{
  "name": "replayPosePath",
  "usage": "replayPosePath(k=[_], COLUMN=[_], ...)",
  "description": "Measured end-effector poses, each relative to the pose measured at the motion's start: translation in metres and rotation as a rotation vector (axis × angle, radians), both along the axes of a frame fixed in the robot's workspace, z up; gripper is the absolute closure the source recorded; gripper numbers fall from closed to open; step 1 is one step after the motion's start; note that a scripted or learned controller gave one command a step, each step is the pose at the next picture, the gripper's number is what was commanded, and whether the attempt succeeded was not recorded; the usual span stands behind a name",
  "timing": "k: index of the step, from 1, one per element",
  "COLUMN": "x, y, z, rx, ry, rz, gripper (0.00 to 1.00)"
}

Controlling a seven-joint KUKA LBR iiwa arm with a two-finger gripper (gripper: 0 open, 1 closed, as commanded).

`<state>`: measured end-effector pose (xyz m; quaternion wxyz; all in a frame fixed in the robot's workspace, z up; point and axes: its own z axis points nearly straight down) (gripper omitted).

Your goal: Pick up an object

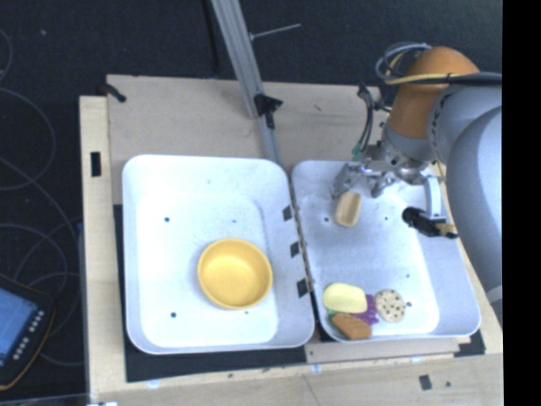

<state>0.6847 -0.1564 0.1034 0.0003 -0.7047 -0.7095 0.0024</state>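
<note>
In left bin (186, 193) a yellow bowl (234, 272), right bin (385, 256) with tan cylinder (347, 211) by pincer (362, 183), its grip unreadable

yellow bowl (235, 272), white bins (194, 193), speckled disc (389, 304)

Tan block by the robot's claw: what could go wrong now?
The tan block lies right at the tip of the gripper, and the view does not settle whether it is gripped, so it might slip out or just get nudged aside. The yellow piece, orange piece and speckled disc are crowded in the right bin's near corner; a grab there might catch two.
</note>
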Motion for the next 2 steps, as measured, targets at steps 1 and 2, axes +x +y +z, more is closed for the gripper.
replayPosePath(k=[1,2], x=[0.002,0.004], y=[-0.001,-0.001], z=[0.016,0.082], rx=[-0.005,0.002], ry=[-0.007,-0.013], rz=[0.004,0.001], gripper=[1.0,1.0])
